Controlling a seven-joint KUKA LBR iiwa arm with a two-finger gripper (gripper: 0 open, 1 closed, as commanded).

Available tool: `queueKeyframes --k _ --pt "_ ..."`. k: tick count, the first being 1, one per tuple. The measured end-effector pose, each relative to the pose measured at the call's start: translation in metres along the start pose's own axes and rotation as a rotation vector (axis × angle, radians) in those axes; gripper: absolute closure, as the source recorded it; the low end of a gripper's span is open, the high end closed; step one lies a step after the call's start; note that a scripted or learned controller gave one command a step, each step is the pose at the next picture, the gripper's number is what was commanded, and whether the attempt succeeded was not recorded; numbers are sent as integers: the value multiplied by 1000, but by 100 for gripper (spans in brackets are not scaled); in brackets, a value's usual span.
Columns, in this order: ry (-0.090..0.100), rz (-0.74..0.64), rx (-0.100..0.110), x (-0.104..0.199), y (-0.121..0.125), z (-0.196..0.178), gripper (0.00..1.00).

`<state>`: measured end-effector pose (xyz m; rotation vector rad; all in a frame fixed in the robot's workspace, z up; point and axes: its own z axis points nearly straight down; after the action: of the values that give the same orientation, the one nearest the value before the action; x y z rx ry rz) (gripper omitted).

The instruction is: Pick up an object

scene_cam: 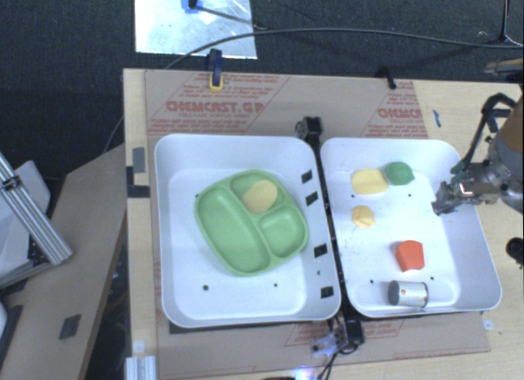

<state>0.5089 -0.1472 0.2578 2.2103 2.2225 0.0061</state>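
The right bin [446, 292] holds a pale yellow lump [369, 180], a green piece [399, 173], a small yellow piece [363, 216], an orange-red block [410, 255] and a silver can [408, 293] lying on its side. My gripper [451, 198] hangs at the right bin's right rim, well to the right of these objects and above the orange-red block in the view. Nothing shows between its fingers.
The left bin [184, 288] holds a green divided plate [246, 223] with a yellow item [260, 196] in its upper compartment. Black clips run along the seam between the bins. A blue-and-yellow clamp [215, 70] sits on the board's far edge.
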Motion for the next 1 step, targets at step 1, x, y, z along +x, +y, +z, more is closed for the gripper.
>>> queueKeyframes --k 1 --pt "3 -4 3 48 19 -5 100"
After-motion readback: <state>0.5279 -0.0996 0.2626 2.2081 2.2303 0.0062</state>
